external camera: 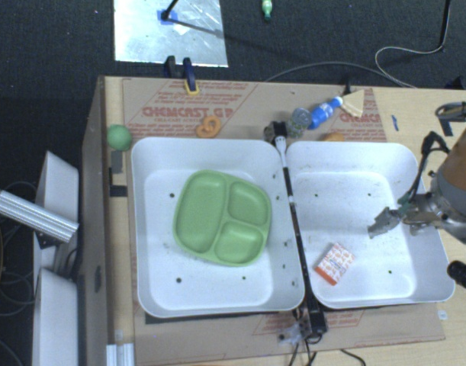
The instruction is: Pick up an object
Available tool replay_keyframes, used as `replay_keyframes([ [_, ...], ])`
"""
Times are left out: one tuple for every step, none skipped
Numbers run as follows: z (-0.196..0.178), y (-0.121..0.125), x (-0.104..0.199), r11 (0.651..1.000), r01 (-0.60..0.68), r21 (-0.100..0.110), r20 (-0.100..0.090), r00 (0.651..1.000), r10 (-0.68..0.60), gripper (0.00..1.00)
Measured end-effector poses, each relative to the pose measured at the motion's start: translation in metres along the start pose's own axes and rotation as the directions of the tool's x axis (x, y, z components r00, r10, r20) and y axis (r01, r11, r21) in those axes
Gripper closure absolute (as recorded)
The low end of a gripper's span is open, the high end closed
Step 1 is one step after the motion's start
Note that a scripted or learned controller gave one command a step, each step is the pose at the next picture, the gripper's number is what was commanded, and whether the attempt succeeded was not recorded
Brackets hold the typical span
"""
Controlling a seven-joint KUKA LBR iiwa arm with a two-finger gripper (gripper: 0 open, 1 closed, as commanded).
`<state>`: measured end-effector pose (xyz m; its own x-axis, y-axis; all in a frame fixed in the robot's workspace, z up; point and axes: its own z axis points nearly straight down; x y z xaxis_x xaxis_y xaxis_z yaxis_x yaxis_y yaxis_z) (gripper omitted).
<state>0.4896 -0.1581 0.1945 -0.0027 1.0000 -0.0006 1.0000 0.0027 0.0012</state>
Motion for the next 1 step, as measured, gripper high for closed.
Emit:
replay_keyframes([
  [0.1068, 0.0002, 0.0204, 1.000, -0.001, -0.009, -0.001, 1.000, 0.001, 0.00],
])
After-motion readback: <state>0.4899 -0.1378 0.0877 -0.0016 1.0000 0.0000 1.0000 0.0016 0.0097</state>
